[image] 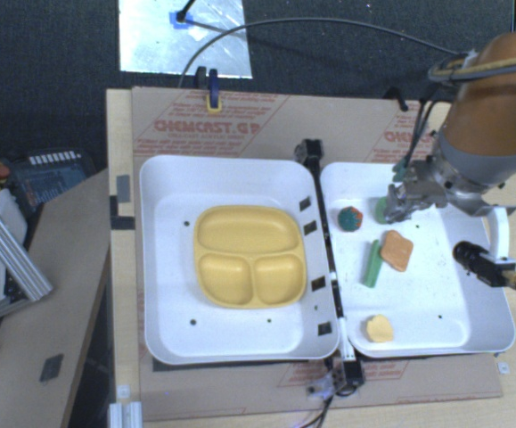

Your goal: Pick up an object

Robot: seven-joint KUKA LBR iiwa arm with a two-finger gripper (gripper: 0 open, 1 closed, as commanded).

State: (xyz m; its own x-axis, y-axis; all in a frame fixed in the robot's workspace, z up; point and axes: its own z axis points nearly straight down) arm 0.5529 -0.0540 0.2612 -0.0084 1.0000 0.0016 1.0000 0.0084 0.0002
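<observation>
Reaching: the arm (pixel 494 105) is over the right bin (pixel 485 324), so the step in hand looks like the approach, with nothing lifted yet.
Yellow piece (pixel 380 329): nearest the front rim of the right bin, a small rounded lump with no clear long axis.
Green stick (pixel 372 264): near the middle of the bin, lying flat; its long axis runs front to back, tilted a little to the right at the far end.
Orange piece (pixel 397 251): just beside the stick, on its right, roughly a tilted square.
Ball (pixel 350 218): farther back, by the divider, green and red.
Gripper (pixel 404 200): low over the bin's back part, beside something green at its left; whether the fingers are apart or together cannot be told.
Next move: probably a straight drop onto the nearest piece, fingers set across its short width.
Yellow tray (pixel 249 257): in the left bin (pixel 164 239), three compartments.
</observation>
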